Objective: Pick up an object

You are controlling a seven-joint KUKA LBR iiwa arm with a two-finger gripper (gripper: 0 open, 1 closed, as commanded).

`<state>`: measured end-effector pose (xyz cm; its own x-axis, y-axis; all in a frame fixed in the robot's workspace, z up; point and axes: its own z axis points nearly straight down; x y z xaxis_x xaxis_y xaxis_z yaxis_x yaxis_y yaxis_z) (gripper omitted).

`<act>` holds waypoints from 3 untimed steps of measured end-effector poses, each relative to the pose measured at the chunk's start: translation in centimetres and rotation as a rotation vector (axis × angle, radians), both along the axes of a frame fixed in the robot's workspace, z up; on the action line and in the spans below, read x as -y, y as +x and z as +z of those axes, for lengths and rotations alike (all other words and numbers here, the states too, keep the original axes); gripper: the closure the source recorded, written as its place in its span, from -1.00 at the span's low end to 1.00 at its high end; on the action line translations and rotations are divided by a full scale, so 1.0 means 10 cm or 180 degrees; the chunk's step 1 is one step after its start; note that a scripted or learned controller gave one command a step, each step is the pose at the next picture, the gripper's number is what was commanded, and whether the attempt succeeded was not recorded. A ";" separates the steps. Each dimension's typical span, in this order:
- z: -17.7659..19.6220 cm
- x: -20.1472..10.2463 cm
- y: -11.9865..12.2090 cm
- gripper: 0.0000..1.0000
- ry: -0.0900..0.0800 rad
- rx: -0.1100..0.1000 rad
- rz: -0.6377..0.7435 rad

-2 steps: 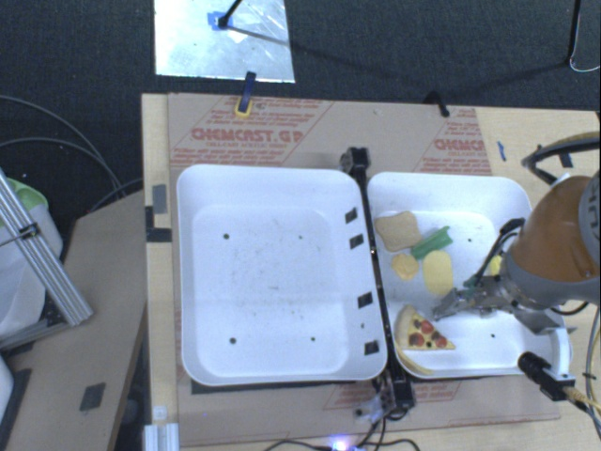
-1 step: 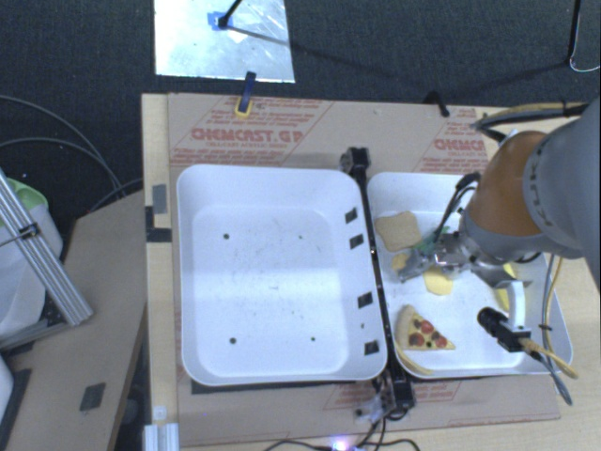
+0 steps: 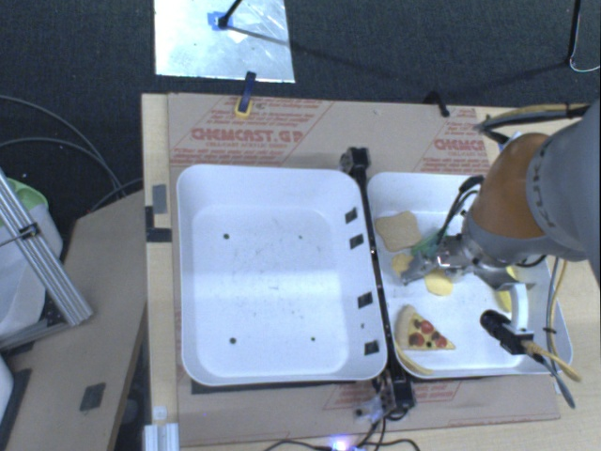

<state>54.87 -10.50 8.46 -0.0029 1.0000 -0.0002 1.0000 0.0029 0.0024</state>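
The right bin [image 3: 413,188] holds several toy foods. A tan toast slice [image 3: 398,230] lies near its left wall. Close to the front wall rests a pizza slice [image 3: 423,331] with red dots. A yellow round piece [image 3: 439,284] sits in the middle, and a smaller yellow piece [image 3: 404,263] lies left of it. My gripper [image 3: 427,259] is low in this bin, right above the two yellow pieces, with a small green thing [image 3: 424,248] beside its tip. The grey arm with its orange band [image 3: 505,195] reaches in from the right and hides the bin's right part.
The left bin [image 3: 272,275] lies beside the right one, with a black divider [image 3: 368,252] between them. Both stand on a cardboard sheet [image 3: 282,130]. A shiny plate [image 3: 223,24] lies on the dark floor behind.
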 end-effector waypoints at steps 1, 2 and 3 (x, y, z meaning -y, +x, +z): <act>0.00 0.00 0.00 -1.00 0.0000 0.0000 0.0000; 0.00 0.00 0.00 -1.00 0.0000 0.0000 0.0000; 0.12 0.01 0.01 1.00 -0.0005 0.0012 0.0007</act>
<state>55.01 -10.59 9.64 -0.0051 1.0000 -0.0017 1.0000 0.0051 0.0063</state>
